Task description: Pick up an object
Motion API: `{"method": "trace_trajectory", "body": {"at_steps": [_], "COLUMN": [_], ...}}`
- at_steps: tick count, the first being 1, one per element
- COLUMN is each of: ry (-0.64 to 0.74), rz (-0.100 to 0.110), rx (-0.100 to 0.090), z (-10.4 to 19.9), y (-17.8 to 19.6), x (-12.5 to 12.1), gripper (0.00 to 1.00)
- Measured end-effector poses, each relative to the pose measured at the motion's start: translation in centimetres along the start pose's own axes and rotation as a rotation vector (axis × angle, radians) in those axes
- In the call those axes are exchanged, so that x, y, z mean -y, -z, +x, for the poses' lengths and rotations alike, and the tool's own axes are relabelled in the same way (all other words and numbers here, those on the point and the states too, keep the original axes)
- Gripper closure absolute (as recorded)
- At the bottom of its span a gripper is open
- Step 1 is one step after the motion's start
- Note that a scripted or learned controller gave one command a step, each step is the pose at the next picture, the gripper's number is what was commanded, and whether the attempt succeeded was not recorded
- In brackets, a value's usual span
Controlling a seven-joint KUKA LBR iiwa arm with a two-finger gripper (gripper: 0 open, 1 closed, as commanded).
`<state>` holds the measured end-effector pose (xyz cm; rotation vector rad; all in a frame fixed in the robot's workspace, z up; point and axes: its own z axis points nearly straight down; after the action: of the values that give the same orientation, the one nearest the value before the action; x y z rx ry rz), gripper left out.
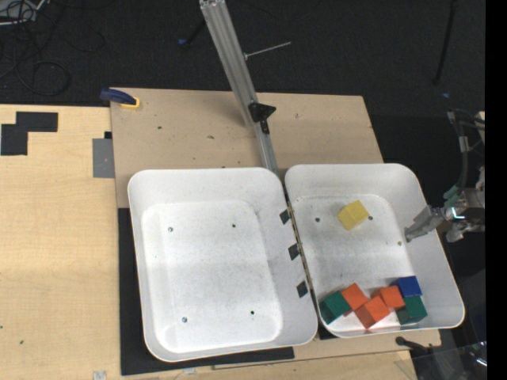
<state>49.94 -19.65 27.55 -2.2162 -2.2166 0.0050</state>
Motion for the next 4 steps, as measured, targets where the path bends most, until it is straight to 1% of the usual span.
{"method": "trace_trajectory", "body": {"at_steps": [1,2,3,4], "ry": [-0.001,-0.001,-0.002,0.000], "rz": [-0.005,0.002,0.001,-0.006], "rx": [0.001,-0.001,0.000,0.002], "z": [-0.1,0.1,-0.8,0.1], "y": [0.2,-6.2,-11.5,-16.4], "x": [-0.1,-0.2,0.2,0.6], "gripper": [0.00,0.00,0.00,0.00]}}
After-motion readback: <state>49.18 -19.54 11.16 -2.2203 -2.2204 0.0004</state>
